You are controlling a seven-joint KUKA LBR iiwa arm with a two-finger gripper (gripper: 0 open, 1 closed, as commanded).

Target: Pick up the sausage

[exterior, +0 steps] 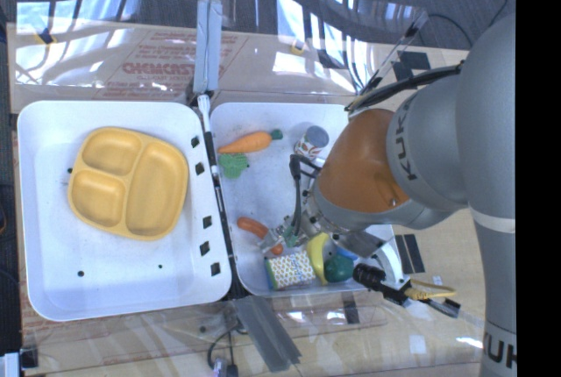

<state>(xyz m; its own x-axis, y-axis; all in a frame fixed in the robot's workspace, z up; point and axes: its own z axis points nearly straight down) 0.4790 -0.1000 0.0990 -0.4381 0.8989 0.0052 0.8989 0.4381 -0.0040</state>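
The sausage (252,227), a short reddish-orange piece, lies on the floor of the right bin (263,182) near its left wall. My gripper (287,235) reaches down from the orange-banded wrist (359,174) and ends just right of the sausage, close to it or touching it. The sausage still rests on the bin floor. The wrist hides the right part of this bin.
In the right bin lie an orange carrot (247,142), a green leafy piece (232,163), a small can (313,139), a patterned box (290,268), a yellow item (316,249) and a green one (338,266). The left bin (44,217) holds a yellow divided plate (128,182).
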